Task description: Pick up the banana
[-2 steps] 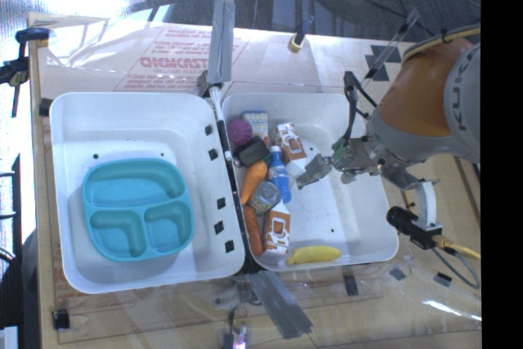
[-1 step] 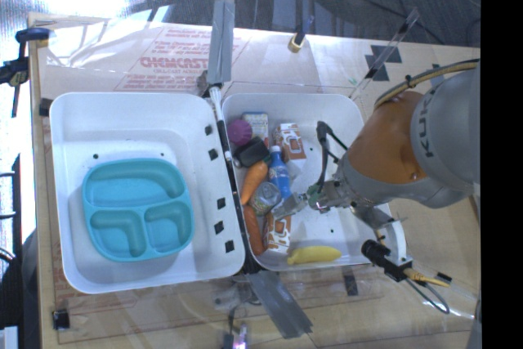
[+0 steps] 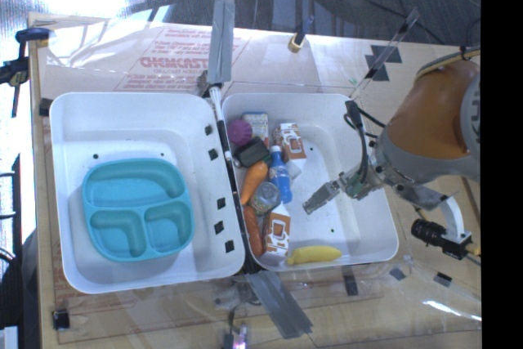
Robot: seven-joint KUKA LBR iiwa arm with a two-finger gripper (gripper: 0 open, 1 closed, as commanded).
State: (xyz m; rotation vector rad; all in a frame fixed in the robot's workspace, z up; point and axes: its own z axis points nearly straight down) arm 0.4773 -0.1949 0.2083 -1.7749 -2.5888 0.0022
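Left bin: a teal divided tray was seen lying flat in the middle, slightly toward the near edge; three compartments visible, two small ones along its near side, one long one along its far side; nothing could be made out inside them.

Right bin: the clutter was packed along its left wall; at the far-left corner a purple ball was seen beside a small white packet; a dark block lay just in front of the ball; a small carton with brown print stood just right of it; a blue bottle lay along the floor near the middle of the left side; an orange carrot was tilted against the left wall, touching a round greyish item, type not clear; a second orange-red piece ran along the left wall toward the near edge; a second carton sat beside it.

Banana: located lying flat at the near edge of the right bin, just right of the second carton, near the near-left corner, not touched by anything.

Gripper: seen over the open floor in the middle of the right bin, angled toward the left, above and apart from the banana; nothing was seen between the fingers; whether they were wide or narrow cannot be told; the arm with its orange band was seen past the right edge of the bin.
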